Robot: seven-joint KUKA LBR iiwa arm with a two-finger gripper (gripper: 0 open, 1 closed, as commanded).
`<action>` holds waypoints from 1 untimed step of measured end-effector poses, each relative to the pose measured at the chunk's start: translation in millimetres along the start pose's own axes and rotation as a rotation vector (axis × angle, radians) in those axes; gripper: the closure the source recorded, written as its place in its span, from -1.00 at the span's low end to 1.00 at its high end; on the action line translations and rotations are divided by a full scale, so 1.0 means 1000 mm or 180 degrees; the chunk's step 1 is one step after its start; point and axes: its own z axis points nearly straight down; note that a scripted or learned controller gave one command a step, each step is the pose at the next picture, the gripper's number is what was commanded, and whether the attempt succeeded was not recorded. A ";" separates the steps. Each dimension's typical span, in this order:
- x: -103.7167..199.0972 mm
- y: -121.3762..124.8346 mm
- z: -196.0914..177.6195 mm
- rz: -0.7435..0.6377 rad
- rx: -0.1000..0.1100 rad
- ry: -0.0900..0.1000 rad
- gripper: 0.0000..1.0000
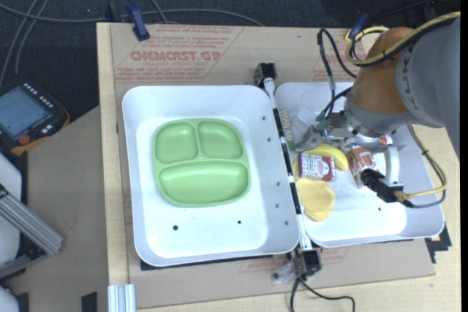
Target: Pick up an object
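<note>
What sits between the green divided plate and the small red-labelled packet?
In the camera view, bare white floor of the left bin, then the two bins' adjoining rims, lie between the green plate and the red-labelled packet.

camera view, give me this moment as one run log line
arm: over right bin | hand: low among items | nearby: red-labelled packet, yellow piece | left bin: green divided plate | grasp: unconfirmed

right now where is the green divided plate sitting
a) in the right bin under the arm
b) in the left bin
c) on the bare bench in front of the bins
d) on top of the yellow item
b: the green divided plate lies flat in the left bin, while the arm and the small items are over the right bin.
</note>
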 end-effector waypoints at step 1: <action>0.001 0.001 -0.010 0.0001 -0.0002 0.0004 1.00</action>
